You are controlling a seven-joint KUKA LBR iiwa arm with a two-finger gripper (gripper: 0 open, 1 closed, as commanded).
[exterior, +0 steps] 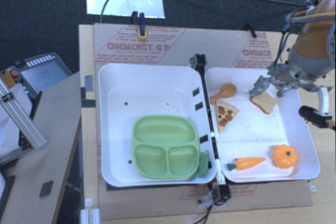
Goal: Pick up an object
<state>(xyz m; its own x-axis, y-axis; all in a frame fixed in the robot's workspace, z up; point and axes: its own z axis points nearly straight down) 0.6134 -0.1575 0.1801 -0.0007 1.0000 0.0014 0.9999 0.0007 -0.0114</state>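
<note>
Left bin (113,92): white and shallow; it holds a green divided tray (164,145) lying flat toward the near side; a small green item (203,163) sits at the tray's right corner, too small to identify; nothing here is being handled.
Divider (205,113): the two bins meet along a dark clipped seam; no object straddles it.
Right bin (299,139): holds the candidate objects; a toy drumstick (223,93) near the far left corner; a pizza slice (226,114) just beside and nearer than the drumstick; a carrot (247,163) lying along the near wall; an orange pumpkin (284,156) to the carrot's right, apart from it; a tan bread slice (264,102) toward the far right.
Gripper (259,87): low over the right bin, directly at the far-left edge of the bread slice, touching or just above it; the pincer's state cannot be told, since the metal tip hides how it stands.
Arm (314,42): reaches in from the right, wrist tilted down toward the bread slice.
Task thing: judged to be the bread slice; it rests on the bin floor, not lifted.
Progress: approach appears complete; grasp unconfirmed; lift not yet done; every object lies in its bin.
Risk: the slice lies flat and thin; a grip at its edge may slip.
</note>
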